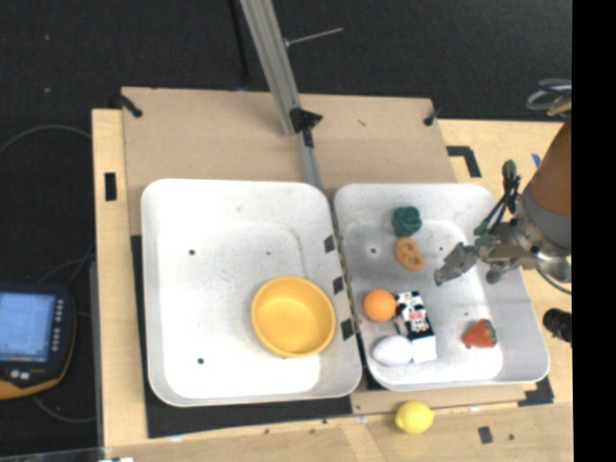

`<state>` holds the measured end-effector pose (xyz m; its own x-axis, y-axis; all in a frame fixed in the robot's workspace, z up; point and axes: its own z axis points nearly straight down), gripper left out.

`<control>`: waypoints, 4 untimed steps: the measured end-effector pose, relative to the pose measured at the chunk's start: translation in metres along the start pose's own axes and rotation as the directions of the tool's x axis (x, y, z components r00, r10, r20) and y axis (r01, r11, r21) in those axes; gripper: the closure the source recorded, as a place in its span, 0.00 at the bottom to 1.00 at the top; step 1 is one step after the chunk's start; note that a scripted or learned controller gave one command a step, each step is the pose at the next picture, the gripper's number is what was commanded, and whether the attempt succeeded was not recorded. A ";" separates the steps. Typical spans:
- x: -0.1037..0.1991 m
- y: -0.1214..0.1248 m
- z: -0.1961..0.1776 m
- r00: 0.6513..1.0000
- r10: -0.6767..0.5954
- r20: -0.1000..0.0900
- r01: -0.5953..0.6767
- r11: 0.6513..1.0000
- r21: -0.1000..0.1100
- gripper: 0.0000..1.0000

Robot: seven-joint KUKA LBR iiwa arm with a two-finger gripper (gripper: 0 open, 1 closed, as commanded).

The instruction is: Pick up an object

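and the gripper [474,265] hovers over the right bin [510,354], fingers apart and clamped on nothing, so the pick is not yet made.

We see an evenly lit scene from overhead, with soft, short shadows tucked under the objects. The two white bins [241,287] are the brightest areas, nearly washed out, with little surface detail. The floor around the table [375,123] falls off into near black. A small screen [27,327] at the left glows blue. The picture is slightly soft and grainy, and small objects lack crisp edges.
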<state>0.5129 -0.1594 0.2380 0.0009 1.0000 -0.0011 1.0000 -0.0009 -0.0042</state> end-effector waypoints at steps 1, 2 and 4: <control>-0.004 0.009 0.051 1.000 0.001 0.001 -0.001 1.000 -0.001 0.00; -0.002 0.016 0.097 1.000 0.002 0.001 -0.002 1.000 -0.002 0.00; 0.004 0.022 0.038 1.000 -0.005 0.000 0.005 1.000 -0.011 1.00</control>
<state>0.5349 -0.1551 0.2004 -0.0043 1.0000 -0.0008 1.0000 0.0043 0.0070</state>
